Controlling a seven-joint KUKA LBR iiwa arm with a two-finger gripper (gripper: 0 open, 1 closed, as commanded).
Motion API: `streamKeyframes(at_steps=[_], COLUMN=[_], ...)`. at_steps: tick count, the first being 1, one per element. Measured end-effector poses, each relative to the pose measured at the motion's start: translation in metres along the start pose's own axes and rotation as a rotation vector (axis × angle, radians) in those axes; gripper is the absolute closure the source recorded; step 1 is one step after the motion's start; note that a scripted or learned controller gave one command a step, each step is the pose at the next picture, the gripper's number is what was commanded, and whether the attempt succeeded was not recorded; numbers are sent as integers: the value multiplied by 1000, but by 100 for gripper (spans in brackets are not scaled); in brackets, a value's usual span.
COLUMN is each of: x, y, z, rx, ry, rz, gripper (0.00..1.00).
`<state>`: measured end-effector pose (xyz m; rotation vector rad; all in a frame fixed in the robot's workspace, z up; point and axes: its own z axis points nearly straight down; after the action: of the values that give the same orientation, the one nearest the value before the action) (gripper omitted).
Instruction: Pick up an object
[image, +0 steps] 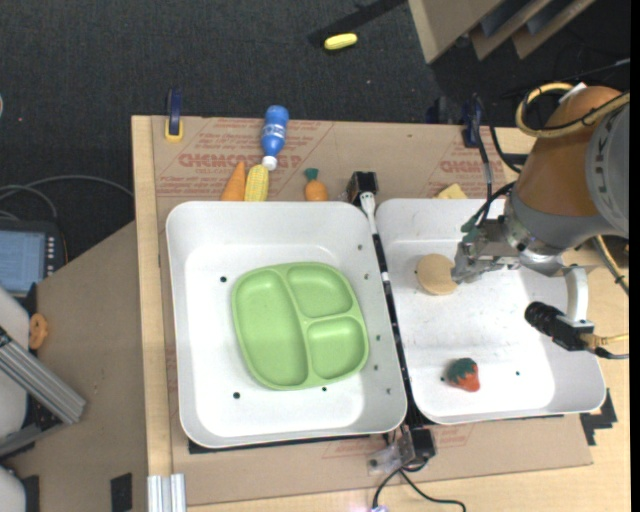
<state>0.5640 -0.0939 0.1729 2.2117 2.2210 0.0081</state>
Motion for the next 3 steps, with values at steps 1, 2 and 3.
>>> streamKeyframes(at_steps=[1,2,3], x=[3,-2,-2], y=[82,95,95], z=[57,91,89], rx=[1,5,6], ry=[-1,-1,-1], rz=[0,2,3], gripper=[100,100,0])
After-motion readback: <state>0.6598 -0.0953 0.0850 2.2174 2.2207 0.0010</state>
